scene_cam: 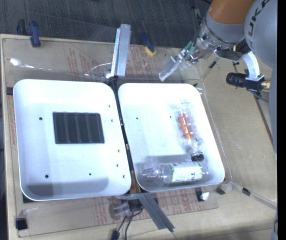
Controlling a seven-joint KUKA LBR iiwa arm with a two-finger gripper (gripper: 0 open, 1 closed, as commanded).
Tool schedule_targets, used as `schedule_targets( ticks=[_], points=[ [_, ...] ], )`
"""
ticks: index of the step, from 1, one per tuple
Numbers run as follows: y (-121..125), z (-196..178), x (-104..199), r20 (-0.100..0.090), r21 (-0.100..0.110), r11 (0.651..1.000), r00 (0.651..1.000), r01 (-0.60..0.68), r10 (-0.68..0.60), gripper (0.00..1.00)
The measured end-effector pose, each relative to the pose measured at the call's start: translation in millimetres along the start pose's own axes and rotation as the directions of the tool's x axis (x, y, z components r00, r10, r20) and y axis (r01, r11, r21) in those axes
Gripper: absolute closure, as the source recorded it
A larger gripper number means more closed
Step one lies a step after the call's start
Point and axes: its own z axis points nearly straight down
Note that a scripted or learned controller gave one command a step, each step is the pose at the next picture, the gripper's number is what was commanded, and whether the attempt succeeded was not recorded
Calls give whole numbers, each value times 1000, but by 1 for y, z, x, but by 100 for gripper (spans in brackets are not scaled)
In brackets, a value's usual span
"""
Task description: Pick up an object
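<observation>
Two clear plastic bottles lay in the right bin (133, 134), both on their sides. The first bottle (187, 130) ran along the bin's right side, nearly parallel to that wall, with a copper-orange band around its middle and a dark cap at its near end. The second bottle (175, 173) lay across the near end of the bin, along the front wall, with a pale label wrapped around its right half. The dark cap of the first sat just beside the second's labelled end
</observation>
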Motion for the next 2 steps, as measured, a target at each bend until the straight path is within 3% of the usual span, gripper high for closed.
schedule_targets(
  ticks=[1, 2],
  points=[
    [-20, 118, -16, -3, 3, 1000, 1000, -4, 4, 0],
    [-57, 208, -44, -3, 2, 1000, 1000, -27, 27, 0]
  ],
)
